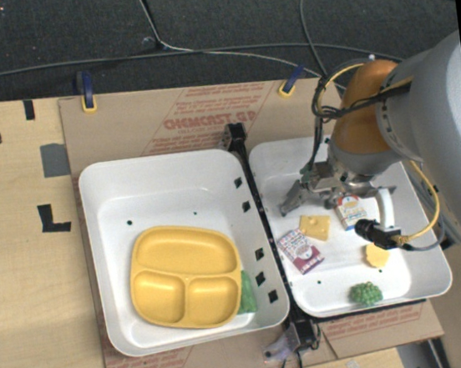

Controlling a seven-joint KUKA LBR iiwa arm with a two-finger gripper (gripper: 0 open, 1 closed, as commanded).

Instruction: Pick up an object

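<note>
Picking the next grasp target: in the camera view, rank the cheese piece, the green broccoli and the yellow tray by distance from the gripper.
From the gripper:
1. Cheese piece, just below it, right bin.
2. Green broccoli, right bin's near edge.
3. Yellow tray, left bin.

**Right bin crowded, left bin mostly taken by the tray**

In the left white bin (103,238), a yellow three-compartment plastic tray (185,275) takes up most of the floor, with a green item (247,293) wedged by its right edge; bare floor lies along the top and left.

In the right white bin (428,279), the grey arm (434,127) covers the upper right. A yellow square block (315,228), a printed packet (300,250), a yellow wedge (376,256) and a green broccoli piece (364,292) lie scattered, with open floor at the upper left corner and along the bottom left.
</note>
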